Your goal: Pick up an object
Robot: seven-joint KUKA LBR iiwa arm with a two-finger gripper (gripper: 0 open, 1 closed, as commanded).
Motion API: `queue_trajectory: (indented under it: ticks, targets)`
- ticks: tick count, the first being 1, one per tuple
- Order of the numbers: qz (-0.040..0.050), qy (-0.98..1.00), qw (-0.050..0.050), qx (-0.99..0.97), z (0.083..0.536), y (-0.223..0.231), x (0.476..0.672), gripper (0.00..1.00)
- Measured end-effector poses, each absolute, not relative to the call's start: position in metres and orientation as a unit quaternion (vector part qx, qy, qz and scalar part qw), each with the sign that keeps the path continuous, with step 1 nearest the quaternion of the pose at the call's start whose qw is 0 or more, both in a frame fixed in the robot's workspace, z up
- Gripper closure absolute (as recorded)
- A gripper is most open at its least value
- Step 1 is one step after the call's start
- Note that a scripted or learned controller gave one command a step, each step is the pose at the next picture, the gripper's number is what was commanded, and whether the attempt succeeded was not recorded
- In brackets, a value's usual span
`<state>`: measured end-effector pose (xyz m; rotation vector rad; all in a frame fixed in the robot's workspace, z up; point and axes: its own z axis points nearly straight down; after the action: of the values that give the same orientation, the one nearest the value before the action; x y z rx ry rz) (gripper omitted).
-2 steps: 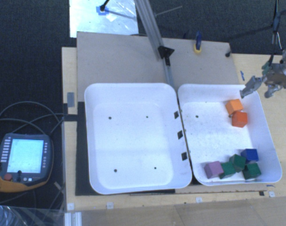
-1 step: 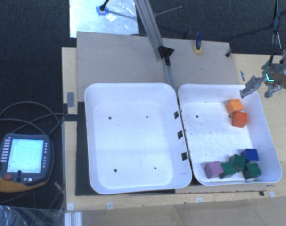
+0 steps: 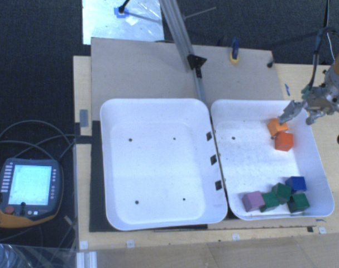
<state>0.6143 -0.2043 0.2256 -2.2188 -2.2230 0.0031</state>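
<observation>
1. Two white bins sit side by side on the table (image 3: 158, 66). A teach pendant (image 3: 27, 191) lies off the table at far left.
2. Left bin (image 3: 116, 113): no objects seen inside.
3. Right bin (image 3: 320, 175): two orange blocks in the upper right part, a lighter one (image 3: 277, 127) and a darker one (image 3: 283, 141), touching or nearly so. Cluster at the lower right corner: purple block (image 3: 252, 200), green blocks (image 3: 282, 193), blue block (image 3: 296, 183).
4. End effector (image 3: 301, 114) hangs over the right bin's upper right edge. Two fingers show spread apart, nothing between them; one fingertip (image 3: 286, 115) sits just above the lighter orange block.
5. Key relation: the lighter orange block lies just left of and below the end effector, nearest of all objects. It is roughly cubic, no clear long axis. The cluster is well apart, toward the near rim.
6. Judgement: approach stage, no grasp yet. The next move likely calls for a short shift leftward and down. Risk: the neighbouring darker block could foul a finger.
</observation>
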Motion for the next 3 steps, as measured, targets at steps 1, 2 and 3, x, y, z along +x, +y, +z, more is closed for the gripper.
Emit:
queue_trajectory:
  ticks: [1, 2, 3]
  targets:
    - [0.0011, -0.708, 0.001, -0.707, 0.167, -0.212, 0.614, 0.0]
    - [-0.0001, -0.708, -0.002, -0.706, 0.125, -0.213, 0.609, 0.0]
    - [-0.0017, -0.709, -0.003, -0.705, 0.139, -0.213, 0.61, 1.0]
